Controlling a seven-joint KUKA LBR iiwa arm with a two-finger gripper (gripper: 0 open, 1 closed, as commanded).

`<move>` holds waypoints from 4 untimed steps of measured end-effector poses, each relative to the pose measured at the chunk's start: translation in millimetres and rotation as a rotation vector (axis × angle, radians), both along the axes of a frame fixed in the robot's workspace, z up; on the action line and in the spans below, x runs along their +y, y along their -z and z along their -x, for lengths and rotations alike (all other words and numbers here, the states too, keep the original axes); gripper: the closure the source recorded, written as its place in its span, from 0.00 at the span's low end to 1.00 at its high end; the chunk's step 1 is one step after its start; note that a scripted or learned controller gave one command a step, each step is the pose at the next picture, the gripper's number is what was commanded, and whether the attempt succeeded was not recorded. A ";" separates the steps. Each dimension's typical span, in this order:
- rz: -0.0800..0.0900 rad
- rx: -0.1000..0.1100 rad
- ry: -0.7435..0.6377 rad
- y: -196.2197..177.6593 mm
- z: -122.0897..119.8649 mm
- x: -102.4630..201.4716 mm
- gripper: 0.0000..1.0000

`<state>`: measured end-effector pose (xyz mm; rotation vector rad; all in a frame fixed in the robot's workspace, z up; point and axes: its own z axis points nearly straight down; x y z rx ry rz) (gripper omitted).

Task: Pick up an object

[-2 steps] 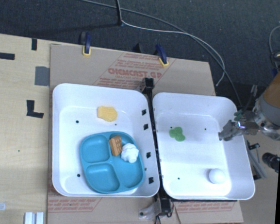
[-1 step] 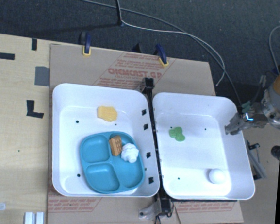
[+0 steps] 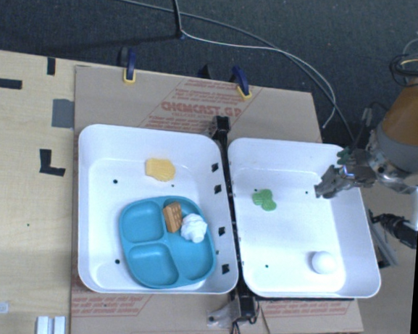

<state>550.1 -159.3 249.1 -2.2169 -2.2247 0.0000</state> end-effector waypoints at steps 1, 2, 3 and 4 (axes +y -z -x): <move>0.001 0.000 -0.001 -0.7 -1.3 53.8 1.00; 0.000 0.001 -0.001 7.2 -22.0 107.8 1.00; 0.000 0.001 -0.001 22.3 -30.0 164.6 1.00; -0.001 0.000 -0.002 22.1 -46.8 223.1 1.00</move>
